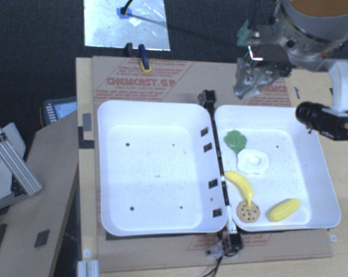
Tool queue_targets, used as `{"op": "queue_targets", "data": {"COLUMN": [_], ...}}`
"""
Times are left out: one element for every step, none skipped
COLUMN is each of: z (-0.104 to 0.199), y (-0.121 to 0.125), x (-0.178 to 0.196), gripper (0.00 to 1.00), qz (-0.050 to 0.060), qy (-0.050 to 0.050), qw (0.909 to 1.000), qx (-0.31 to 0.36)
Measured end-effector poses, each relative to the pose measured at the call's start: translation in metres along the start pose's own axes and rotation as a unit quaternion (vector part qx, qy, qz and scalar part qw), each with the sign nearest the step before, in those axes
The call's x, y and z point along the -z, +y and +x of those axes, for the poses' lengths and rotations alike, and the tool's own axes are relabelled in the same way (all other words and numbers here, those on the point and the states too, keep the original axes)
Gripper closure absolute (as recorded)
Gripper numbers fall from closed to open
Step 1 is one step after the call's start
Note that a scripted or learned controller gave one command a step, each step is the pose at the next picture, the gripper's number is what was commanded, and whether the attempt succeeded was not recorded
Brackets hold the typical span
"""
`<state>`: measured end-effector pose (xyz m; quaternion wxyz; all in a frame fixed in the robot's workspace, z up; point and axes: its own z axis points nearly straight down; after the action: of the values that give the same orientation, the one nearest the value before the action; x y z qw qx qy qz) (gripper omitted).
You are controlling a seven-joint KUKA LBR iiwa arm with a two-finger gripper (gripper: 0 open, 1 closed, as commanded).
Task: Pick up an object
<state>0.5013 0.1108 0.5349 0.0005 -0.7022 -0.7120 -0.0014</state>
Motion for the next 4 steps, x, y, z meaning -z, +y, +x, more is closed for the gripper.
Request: {"op": "queue_targets", "data": {"z": [0.066, 0.003, 0.080, 0.127], "y": [-0.015, 0.044, 0.038, -0.016], "x": [0.000, 0.000, 0.000, -0.029], "gripper": [1.00, 1.00, 1.00, 1.00], "qz": [0.000, -0.001, 0.000, 0.002], "qy": [0.000, -0.002, 0.000, -0.001], "qw": [1.0000, 0.9999, 1.0000, 1.0000], "qx": [-0.001, -0.010, -0.001, -0.001]}}
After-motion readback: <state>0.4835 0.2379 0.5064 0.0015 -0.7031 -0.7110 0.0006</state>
